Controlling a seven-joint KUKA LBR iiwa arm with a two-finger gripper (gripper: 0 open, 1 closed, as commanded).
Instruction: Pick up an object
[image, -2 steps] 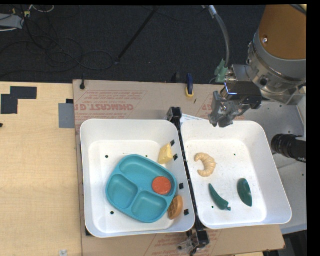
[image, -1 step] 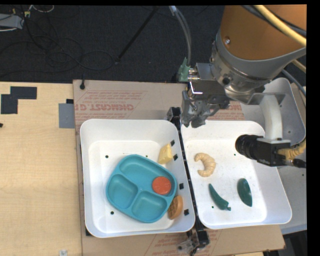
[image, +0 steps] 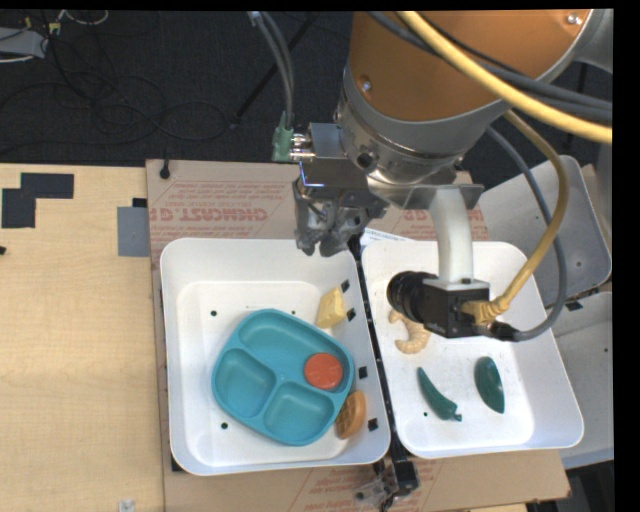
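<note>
My gripper (image: 328, 238) hangs high over the back rim of the left bin (image: 172, 350), close to the divider between the bins, with nothing visible in it. Below it a pale yellow chunk (image: 332, 308) lies by the divider. A teal divided plate (image: 262, 392) fills the middle of the left bin, and an orange-red round piece (image: 322, 371) sits in one of its compartments. A brown bun-like item (image: 350, 414) leans against the plate's right edge. In the right bin (image: 562, 405) lie a tan curved piece (image: 410, 338) and two dark green items (image: 437, 395) (image: 489, 384).
A black cylindrical part (image: 428, 302) with a yellow cable, hanging from the arm, hovers over the right bin's back half and partly hides the tan piece. Cardboard (image: 230, 205) lies under both bins. The wooden bench (image: 70, 330) stretches to the left.
</note>
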